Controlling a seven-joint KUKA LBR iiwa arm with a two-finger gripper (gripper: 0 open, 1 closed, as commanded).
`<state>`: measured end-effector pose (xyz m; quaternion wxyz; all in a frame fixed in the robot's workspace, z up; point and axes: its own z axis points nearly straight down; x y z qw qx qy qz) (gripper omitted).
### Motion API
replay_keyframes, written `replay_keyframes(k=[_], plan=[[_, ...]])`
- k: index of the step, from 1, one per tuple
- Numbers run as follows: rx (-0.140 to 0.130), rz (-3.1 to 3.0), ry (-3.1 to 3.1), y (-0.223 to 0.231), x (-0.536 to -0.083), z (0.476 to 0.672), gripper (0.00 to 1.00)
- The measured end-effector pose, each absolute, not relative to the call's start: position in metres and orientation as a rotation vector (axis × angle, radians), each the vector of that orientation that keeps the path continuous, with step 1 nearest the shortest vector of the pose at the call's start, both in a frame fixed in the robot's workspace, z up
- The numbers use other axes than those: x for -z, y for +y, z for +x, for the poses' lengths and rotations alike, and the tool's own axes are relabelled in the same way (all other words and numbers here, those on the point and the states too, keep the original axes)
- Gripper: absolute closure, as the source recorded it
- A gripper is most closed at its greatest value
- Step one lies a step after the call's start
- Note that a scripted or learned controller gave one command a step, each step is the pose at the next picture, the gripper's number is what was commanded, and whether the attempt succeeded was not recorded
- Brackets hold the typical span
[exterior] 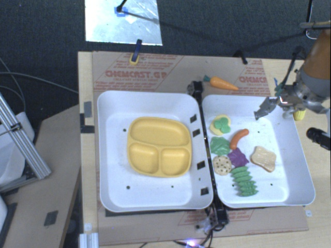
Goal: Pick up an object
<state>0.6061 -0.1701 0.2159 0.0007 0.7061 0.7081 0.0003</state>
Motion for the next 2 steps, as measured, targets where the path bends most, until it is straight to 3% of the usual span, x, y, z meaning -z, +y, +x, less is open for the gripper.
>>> replay_keyframes(k=[1, 2], plan=[[0.005, 2.227, 2.224, -0.181, -0.077, 0.575, 0.00], [0.001, 2.225, 2.220, -0.182, -0.118, 0.503, 0.00]])
